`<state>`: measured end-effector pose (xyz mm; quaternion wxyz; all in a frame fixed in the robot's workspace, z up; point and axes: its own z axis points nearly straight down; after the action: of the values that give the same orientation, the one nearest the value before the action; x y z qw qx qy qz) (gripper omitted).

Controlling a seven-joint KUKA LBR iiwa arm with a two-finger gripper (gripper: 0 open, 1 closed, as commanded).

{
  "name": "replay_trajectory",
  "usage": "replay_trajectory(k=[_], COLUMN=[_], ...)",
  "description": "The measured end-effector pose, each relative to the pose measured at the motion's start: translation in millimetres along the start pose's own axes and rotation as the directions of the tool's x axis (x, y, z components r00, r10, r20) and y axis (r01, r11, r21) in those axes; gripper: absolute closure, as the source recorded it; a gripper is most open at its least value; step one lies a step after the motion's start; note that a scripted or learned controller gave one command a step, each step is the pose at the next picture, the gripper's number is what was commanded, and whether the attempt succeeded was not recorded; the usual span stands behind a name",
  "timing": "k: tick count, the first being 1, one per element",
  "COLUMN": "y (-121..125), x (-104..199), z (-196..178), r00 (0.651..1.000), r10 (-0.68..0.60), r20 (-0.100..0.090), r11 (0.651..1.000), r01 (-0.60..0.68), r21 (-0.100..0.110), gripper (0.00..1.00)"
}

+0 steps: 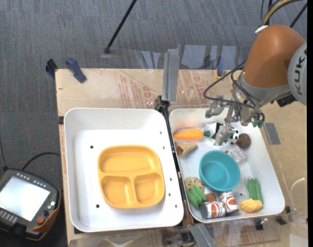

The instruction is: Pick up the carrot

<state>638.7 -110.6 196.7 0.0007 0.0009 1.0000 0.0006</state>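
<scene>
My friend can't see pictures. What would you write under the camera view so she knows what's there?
A robot arm's claw hangs over the right bin, just right of an orange carrot lying near a teal bowl and other toy food. The left bin holds a yellow divided tray.

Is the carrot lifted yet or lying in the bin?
Lying in the right bin, near its upper left corner. The carrot rests flat, apart from the pincer.
</scene>
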Motion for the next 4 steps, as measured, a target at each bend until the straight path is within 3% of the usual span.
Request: replay_trajectory(k=[1,2,3,4], y=[22,30,22,23], x=[-3,32,60,72], z=[113,109,109,108], r00=[0.995,0.990,0.975,0.882], r10=[0.099,0.140,0.223,0.471], r20=[-0.008,-0.001,-0.001,0.000], r11=[0.995,0.990,0.975,0.882], r01=[-0.099,-0.140,-0.223,-0.471], r21=[-0.001,0.000,0.000,0.000], gripper=[0.00,0.00,0.00,0.00])
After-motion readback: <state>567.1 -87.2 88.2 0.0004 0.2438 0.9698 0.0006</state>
